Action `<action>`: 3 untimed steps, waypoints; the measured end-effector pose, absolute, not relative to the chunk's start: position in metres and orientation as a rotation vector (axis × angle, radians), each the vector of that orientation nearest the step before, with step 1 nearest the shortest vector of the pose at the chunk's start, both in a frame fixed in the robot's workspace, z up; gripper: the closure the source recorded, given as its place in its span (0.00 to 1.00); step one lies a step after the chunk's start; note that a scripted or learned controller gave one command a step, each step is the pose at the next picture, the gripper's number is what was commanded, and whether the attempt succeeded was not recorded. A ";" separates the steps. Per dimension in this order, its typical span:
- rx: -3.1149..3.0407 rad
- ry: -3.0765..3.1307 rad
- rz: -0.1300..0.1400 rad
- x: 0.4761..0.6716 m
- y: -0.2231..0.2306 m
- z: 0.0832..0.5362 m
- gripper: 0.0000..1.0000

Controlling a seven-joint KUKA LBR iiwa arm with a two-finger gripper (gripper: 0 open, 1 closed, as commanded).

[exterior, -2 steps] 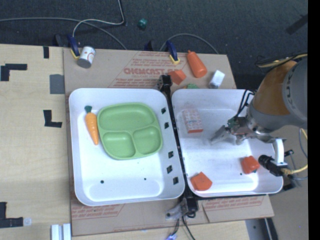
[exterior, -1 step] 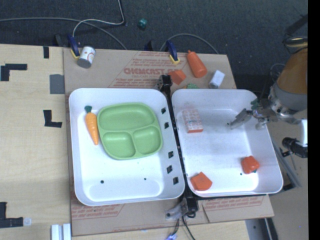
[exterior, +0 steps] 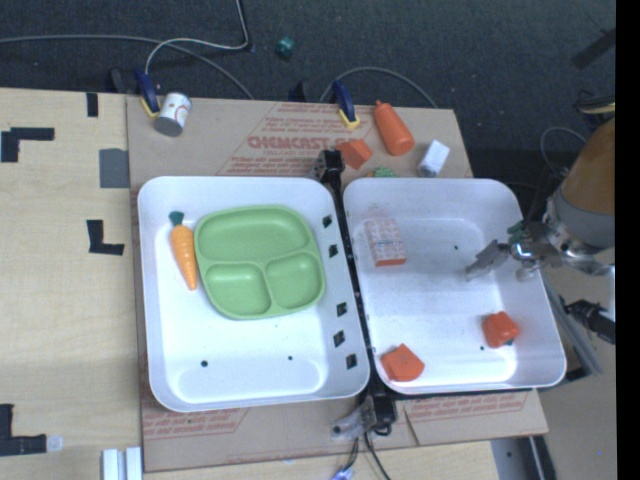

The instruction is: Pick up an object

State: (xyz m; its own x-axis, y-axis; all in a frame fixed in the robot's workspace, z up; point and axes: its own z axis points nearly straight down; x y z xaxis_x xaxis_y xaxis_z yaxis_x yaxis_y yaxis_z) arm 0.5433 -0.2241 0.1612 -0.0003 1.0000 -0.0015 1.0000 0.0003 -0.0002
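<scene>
Beyond my bins, on the cardboard sheet [exterior: 290, 133] covering the surface, I see a small tin can [exterior: 173, 112] lying on its side, two blue-and-yellow clamps [exterior: 347, 107], and a small white cube [exterior: 434, 157].

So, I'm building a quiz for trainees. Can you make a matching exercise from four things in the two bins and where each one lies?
Things:
1. carrot
2. green plate
3. clear box
4. orange block

Places:
A. right bin, upper left part
B. left bin, middle
C. right bin, lower right part
D. left bin, along the plate's left edge

Pairs: 1-D, 2-B, 3-A, 4-C
</scene>
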 end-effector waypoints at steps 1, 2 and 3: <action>2.219 2.220 0.002 0.488 -0.224 0.087 0.00; 2.212 2.220 0.007 0.564 -0.171 0.087 0.00; 2.218 2.225 0.001 0.616 -0.106 0.135 0.00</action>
State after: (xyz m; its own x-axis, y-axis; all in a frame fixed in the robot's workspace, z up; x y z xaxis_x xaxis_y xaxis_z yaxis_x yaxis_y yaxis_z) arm 0.6163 -0.1055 0.1352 -0.0030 1.0000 0.0004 1.0000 0.0030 0.0007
